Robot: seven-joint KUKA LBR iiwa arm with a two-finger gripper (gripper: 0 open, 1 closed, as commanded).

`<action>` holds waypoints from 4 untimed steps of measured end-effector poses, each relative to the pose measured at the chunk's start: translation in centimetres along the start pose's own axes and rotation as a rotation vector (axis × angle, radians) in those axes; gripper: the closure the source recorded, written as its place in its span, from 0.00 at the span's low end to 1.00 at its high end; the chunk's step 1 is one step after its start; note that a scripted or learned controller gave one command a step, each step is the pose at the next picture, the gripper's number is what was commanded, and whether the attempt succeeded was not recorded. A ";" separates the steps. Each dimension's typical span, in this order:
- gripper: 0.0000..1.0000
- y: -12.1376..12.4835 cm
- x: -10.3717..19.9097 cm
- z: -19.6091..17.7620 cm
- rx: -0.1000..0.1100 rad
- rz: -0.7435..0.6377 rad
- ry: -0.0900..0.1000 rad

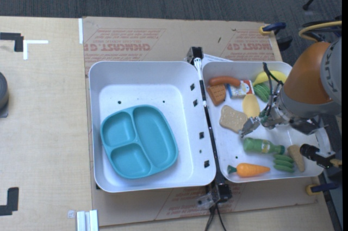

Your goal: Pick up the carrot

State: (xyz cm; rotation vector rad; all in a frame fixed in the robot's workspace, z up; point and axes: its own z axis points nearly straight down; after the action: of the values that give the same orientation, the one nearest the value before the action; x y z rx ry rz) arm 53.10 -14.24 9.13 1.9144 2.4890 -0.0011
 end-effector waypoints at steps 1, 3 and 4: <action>0.00 5.4 3.0 0.0 0.000 -0.019 0.001; 1.00 3.8 0.9 -0.1 0.000 -0.497 0.001; 1.00 3.9 0.8 -1.0 -0.003 -0.494 -0.001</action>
State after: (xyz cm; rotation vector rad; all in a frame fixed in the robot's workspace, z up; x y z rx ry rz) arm 56.67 -12.42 10.15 1.2464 2.8793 0.0004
